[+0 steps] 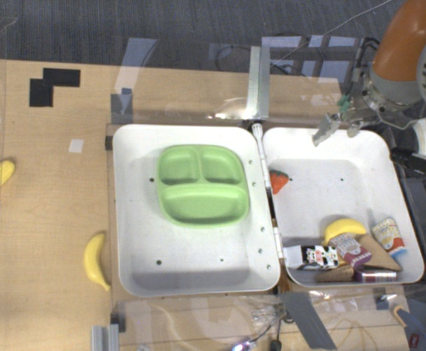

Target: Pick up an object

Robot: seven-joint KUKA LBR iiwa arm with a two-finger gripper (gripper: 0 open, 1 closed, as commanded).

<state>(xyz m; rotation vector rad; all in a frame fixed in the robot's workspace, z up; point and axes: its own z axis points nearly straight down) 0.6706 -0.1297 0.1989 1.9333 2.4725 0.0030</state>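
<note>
Seen from above: gripper [337,126] poised over the far edge of the right bin [345,170], fingers spread and gripping nothing. Nothing picked up so far; candidate objects heaped in that bin's near right corner, among them a yellow toy [343,229], with descent, grasp and lift all left to do.

It was a robotics lab: a wooden table [52,269] bore two white bins [136,269], metal brackets [259,79], loose cables [359,20] and black calibration marks [52,85].

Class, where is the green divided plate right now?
The green divided plate lies in the left bin, toward its upper middle, near the divider beside the right bin.
</note>
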